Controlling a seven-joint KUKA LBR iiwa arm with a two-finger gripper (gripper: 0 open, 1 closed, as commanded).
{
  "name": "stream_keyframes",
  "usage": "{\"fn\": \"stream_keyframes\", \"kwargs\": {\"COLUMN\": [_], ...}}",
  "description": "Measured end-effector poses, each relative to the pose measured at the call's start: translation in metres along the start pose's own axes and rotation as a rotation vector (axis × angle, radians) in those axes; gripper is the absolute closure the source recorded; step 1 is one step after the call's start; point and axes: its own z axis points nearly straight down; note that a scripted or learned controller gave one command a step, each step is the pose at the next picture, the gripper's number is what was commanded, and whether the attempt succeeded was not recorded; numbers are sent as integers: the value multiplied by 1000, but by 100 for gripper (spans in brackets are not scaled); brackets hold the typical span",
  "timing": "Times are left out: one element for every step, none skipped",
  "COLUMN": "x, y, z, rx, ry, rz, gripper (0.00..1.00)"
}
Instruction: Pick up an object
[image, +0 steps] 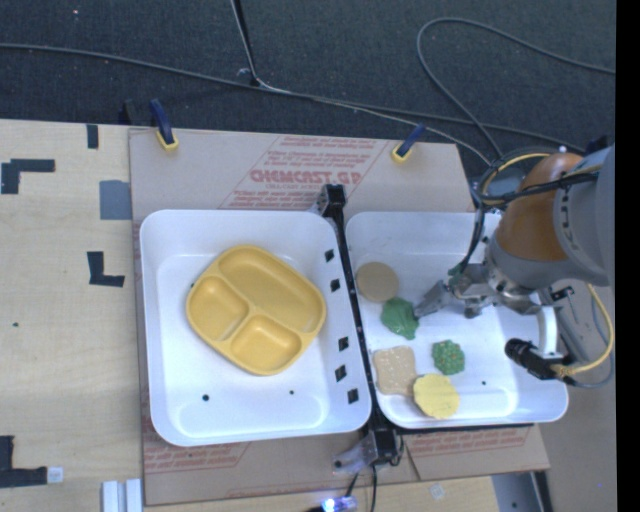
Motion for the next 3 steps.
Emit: {"fn": "stream_keyframes", "kwargs": {"x": [0, 6, 5], "y": [1, 9, 10], "z": [-14, -71, -135], "rx": [-1, -7, -9], "ry": [0, 0, -1], "rz": [0, 0, 0], "gripper": [100, 100, 100]}}
